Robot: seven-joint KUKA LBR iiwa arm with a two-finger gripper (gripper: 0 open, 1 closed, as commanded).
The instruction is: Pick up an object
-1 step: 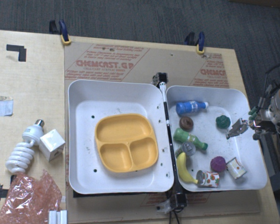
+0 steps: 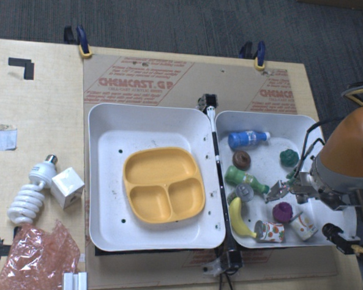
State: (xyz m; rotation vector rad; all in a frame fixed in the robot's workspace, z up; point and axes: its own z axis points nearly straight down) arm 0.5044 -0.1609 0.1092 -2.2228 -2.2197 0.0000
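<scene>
Hand | right bin, above purple object, beside green bottle | grip state: cannot tell | left bin: yellow divided tray

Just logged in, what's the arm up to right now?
The arm's gripper is down in the right bin, among the small things there: a blue bottle, a green bottle, a banana and a purple ball. Its tip sits just above the purple ball, with nothing seen between its fingers. The left bin holds a yellow tray.
</scene>
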